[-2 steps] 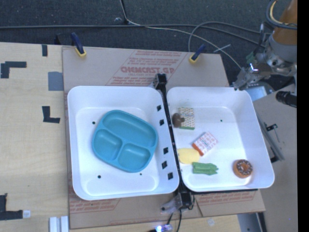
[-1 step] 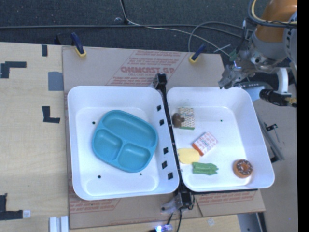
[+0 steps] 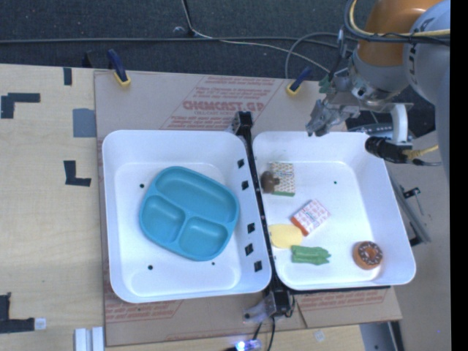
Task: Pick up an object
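Two bins side by side on a bench (image 3: 44, 196): left bin (image 3: 117, 196) with a divided plate (image 3: 189, 212) near its middle, right bin (image 3: 380, 189) with five small items. Nearest the shared wall, a packet (image 3: 281, 178), and below it a flat disc (image 3: 284, 235) touching a pod-shaped toy (image 3: 310, 254). Between those, a small box (image 3: 310, 216); in the near right corner, a doughnut (image 3: 367, 254); above the far rim, the gripper (image 3: 322, 123).

The arm (image 3: 424, 42) is grey, rounded and bulky, with a broad glossy orange band (image 3: 398, 9) wrapped above the wrist. Thin black cables (image 3: 349, 13) loop beside that band. Below it sits a darker metal gripper (image 3: 322, 119), blurred, perhaps with small fittings on its body.
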### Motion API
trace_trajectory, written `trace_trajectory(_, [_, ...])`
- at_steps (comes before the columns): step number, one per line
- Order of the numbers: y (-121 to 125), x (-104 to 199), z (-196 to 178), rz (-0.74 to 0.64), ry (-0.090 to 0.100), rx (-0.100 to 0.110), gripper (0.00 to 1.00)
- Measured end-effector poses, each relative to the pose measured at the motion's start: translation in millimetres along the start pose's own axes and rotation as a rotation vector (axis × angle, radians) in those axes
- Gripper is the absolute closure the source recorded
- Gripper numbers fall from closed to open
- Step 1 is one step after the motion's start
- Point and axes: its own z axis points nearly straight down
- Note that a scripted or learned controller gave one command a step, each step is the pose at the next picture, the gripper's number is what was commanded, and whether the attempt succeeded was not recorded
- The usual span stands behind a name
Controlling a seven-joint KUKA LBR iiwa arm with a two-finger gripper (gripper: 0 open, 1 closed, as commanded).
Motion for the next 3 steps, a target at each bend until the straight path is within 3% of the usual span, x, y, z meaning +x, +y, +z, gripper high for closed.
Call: trace_trajectory(3, [-9,165,13,0.000,0.000,0.001,1.00])
